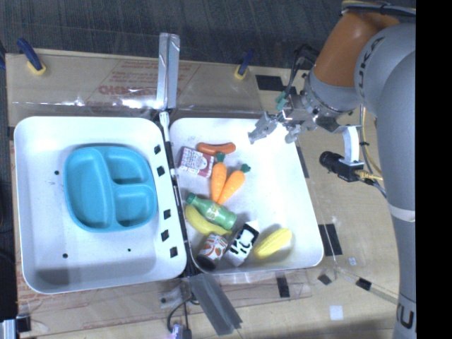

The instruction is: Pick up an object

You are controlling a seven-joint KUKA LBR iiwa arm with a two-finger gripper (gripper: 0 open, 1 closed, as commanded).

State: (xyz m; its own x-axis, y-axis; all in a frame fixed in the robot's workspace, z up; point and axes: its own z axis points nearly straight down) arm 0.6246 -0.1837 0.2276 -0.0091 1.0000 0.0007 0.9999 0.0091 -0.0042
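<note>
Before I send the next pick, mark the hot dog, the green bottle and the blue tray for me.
hot dog (215,147): camera view, middle of the sausage.
green bottle (212,213): camera view, middle of its body.
blue tray (88,182): camera view, floor of its large left compartment.

Even overhead light, soft shadows, slight blur, mild plastic glare.

Grey arm (395,119) reaches from right; gripper (275,128) low, jaws spread, holding nothing.
</note>
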